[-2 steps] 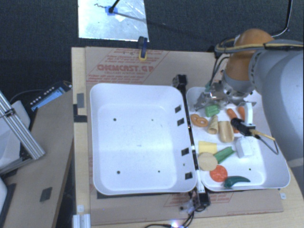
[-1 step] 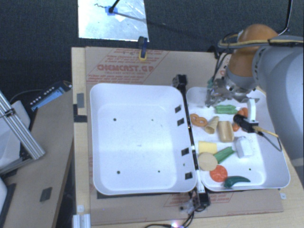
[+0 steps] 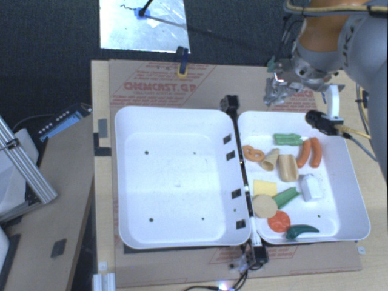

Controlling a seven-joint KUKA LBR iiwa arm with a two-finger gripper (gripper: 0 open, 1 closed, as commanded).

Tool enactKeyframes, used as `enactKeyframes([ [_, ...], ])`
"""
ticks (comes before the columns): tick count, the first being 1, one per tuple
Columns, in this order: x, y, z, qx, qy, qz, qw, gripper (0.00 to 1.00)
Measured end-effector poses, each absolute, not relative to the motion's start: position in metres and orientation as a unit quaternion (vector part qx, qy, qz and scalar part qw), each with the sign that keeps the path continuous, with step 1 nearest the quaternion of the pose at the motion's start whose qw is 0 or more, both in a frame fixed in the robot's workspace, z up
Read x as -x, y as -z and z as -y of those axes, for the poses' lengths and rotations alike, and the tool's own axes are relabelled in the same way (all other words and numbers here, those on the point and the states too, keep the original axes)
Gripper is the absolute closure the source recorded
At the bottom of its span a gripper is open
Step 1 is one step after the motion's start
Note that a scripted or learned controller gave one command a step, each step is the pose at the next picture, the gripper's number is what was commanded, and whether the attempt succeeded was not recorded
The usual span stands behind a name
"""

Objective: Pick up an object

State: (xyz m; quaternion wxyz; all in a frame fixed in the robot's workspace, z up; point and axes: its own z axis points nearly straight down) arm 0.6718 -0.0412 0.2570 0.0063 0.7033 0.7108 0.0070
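Currently: hand above back edge of right bin, nothing in it

So the grey arm with its orange band (image 3: 330,11) comes in from the upper right. The hand (image 3: 280,96) hangs over the cardboard sheet (image 3: 163,85) just behind the right bin (image 3: 351,180), clear of the toys. Too small and blurry to tell if it is spread or pressed together; nothing seen between its tips.

All candidate objects sit in the right bin:
- green pod-shaped toy (image 3: 287,139) at the back, nearest the hand
- two orange sausage-like pieces (image 3: 310,153) just right of it, side by side
- orange pretzel-shaped ring (image 3: 253,154) near the divider
- tan bread-like piece (image 3: 287,167) mid-bin, smaller tan wedge (image 3: 270,159) touching its left side
- grey-white block (image 3: 310,187) toward the right
- yellow slab (image 3: 264,188), green pepper-like piece (image 3: 285,196) beside it
- tan round disc (image 3: 264,207) just under the yellow slab
- red round piece (image 3: 279,222) near the front, dark green curved piece (image 3: 301,230) at the front wall

Left bin (image 3: 176,174) lies beside it; black clips (image 3: 233,156) run along the joint between the two. Both bins rest on the cardboard on the worktop (image 3: 66,187). Yellow-and-blue clamp (image 3: 182,62) sits at the cardboard's back edge, a shiny sheet (image 3: 145,17) behind it.
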Motion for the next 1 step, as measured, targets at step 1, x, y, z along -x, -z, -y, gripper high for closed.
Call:
enactKeyframes([
  [1, -0.6700, -0.3681, -0.0602, -0.702, -0.0077, -0.713, 0.004, 1.00],
])
